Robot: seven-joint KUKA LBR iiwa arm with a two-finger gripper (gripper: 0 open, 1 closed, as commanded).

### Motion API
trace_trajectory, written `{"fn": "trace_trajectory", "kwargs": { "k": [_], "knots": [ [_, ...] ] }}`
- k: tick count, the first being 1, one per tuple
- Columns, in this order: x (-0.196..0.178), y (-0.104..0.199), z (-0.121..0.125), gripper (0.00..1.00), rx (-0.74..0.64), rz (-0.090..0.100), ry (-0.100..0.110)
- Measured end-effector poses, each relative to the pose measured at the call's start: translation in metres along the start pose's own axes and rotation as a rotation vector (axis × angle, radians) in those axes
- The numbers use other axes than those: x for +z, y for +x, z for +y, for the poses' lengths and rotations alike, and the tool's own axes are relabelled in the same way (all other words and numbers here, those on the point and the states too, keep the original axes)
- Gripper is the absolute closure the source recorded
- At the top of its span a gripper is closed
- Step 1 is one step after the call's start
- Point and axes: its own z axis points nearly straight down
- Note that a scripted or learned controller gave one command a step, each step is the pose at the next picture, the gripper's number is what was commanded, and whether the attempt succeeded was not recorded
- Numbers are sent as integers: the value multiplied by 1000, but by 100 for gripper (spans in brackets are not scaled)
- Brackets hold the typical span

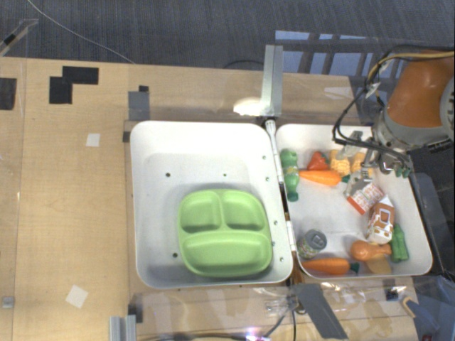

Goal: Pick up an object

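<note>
The right bin [323,212] holds several toy foods. Along its far side lie a green vegetable [288,163], a red piece [318,160], a carrot [320,178] and a yellow corn cob [341,165]. A red-and-white packet [363,198] and a white-and-orange carton [382,223] sit on the right. My gripper [364,168] hangs low over the bin's far right corner, just right of the corn and above the packet. Nothing is visibly held in it.
The left bin [153,190] bears a green divided plate [224,233]. Near the right bin's front edge are a small can [311,242], a second carrot [327,266], an orange piece [370,251] and a green piece [399,244]. A metal post [272,84] stands behind the bins.
</note>
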Motion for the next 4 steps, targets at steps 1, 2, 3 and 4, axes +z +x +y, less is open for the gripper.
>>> {"fn": "trace_trajectory", "kwargs": {
  "k": [1,2,3,4],
  "knots": [
    [8,27,-1,0,-18,-47,7],
    [8,52,-2,0,-44,-50,11],
    [8,37,36,0,-36,-47,10],
    [9,21,69,0,84,-44,5]
  ]
}}
